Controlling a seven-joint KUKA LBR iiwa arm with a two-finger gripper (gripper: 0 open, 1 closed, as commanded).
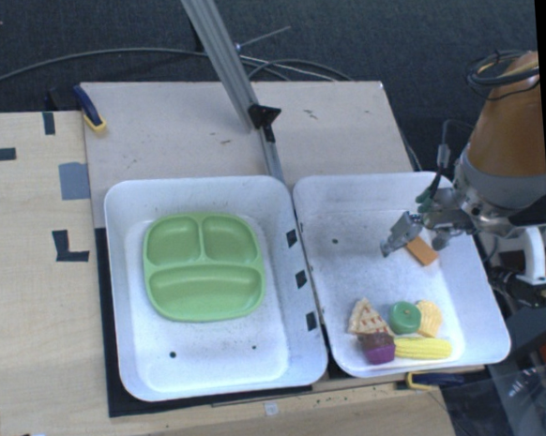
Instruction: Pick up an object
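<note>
Two bins on the desk (200, 124), side by side. Left bin (139, 364) holds a divided plate (203, 267), centred. Right bin (348, 216) holds a block (423, 250) at 3 o'clock and a toy food cluster (399, 329) at 5 o'clock.

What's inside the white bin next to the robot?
The right bin holds toy food: an orange block by the claw, a waffle wedge, a green round piece, corn, something purple. Anything beneath them is covered.
</note>
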